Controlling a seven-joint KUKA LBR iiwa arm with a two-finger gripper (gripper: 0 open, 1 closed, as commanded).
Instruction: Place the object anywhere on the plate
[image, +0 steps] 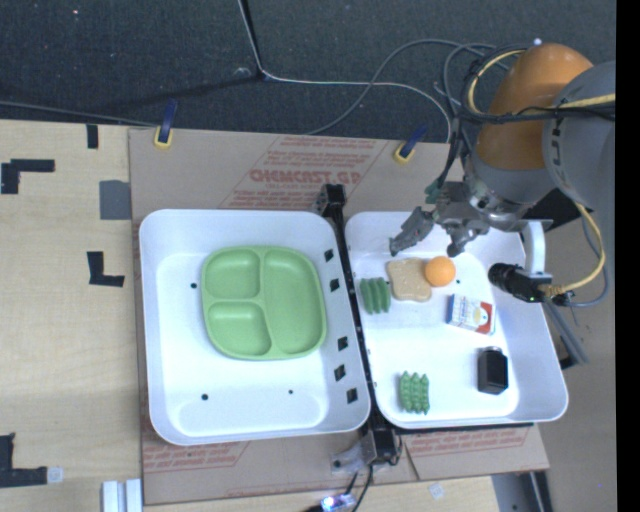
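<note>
The left bin (165, 300) holds one green plate (265, 302) with three compartments, all bare. The right bin (530, 395) holds six items: one green ridged piece (375, 295) near its left wall, long axis running near-to-far; one tan bread-shaped piece (408, 280); one orange ball (439, 271) touching the bread piece's right edge; one second green ridged piece (414, 392) near the front; one small red-and-white packet (469, 314); one black block (492, 370). The gripper (440, 232) hangs above the bread piece and ball, fingers spread wide, holding nothing.
</note>
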